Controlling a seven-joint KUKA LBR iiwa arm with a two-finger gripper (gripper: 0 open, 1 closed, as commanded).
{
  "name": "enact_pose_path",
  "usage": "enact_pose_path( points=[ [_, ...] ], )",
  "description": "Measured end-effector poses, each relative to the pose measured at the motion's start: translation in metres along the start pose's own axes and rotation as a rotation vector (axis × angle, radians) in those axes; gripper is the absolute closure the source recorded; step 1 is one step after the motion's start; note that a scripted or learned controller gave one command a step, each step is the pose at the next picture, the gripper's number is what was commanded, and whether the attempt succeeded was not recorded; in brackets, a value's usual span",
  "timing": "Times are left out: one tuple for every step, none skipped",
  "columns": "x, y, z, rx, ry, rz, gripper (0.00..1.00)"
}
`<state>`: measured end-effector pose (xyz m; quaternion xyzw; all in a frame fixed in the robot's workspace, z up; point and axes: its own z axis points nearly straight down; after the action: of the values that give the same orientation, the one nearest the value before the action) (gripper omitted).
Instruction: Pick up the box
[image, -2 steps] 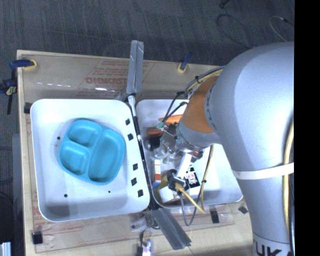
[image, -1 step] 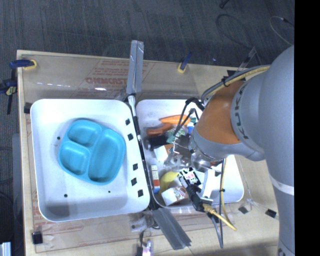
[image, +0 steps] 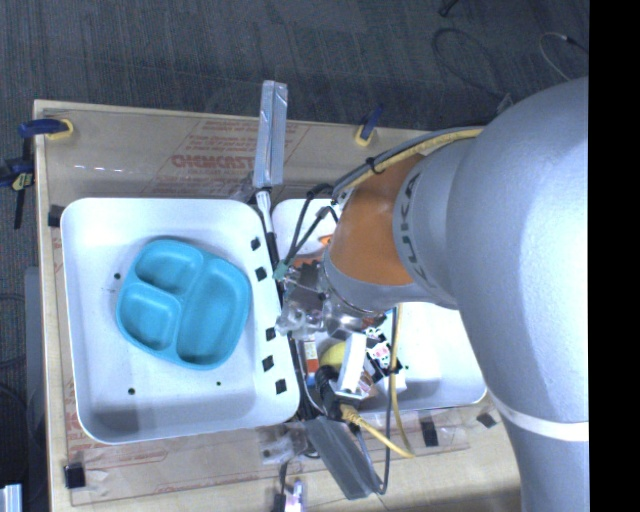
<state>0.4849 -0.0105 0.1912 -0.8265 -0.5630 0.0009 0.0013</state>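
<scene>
The arm comes in from the right and hangs low over the left part of the right bin (image: 450, 385), covering most of it. Its gripper (image: 312, 340) points down by the wall between the two bins. Just below the wrist lies a cluster of small items: a white, upright-tilted box (image: 352, 372) with dark print beside it, a yellow object (image: 357, 350) and something orange-red (image: 309, 353). The gripper sits right next to the box, and the view does not show anything between its fingers.
In the left bin (image: 90, 300) lies a blue divided plate (image: 185, 302). A grey bar (image: 268, 135) stands at the back between the bins, and another grey piece (image: 343, 458) sits at the front edge. A yellow cable (image: 385, 435) trails near the front.
</scene>
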Motion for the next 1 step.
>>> enact_pose_path(
  points=[
    [-0.0002,0.0000,0.0000,0.000,0.000,0.000,0.00]
  ],
)
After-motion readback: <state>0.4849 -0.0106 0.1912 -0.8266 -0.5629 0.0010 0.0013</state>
